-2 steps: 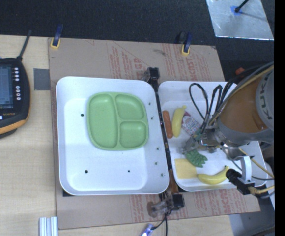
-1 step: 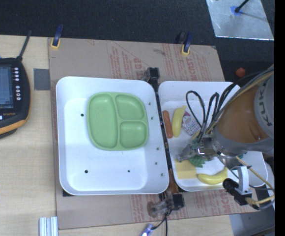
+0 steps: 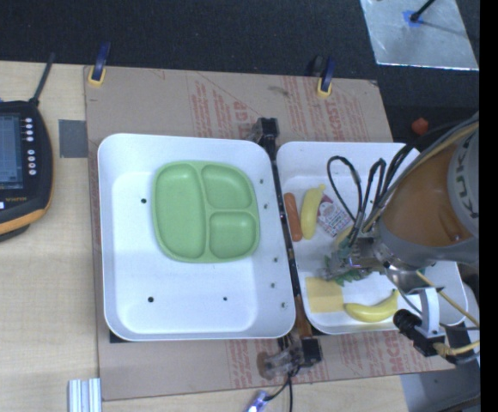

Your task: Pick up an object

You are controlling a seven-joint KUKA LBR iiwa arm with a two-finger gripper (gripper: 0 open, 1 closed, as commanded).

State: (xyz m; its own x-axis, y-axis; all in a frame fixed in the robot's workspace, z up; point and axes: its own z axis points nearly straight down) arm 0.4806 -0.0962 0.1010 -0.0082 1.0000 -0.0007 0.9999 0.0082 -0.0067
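end effector (image 3: 349,264) low in right bin (image 3: 378,154), finger state can't tell. banana (image 3: 371,309) just below it, cheese slice (image 3: 322,295) below-left, sausage (image 3: 293,216) up-left. green plate (image 3: 205,210) far left, other bin (image 3: 129,230).

Overhead light is even and bright. I note the left bin (image 3: 120,230) glaring white, faint shadow under its rims, overall softness, low resolution.
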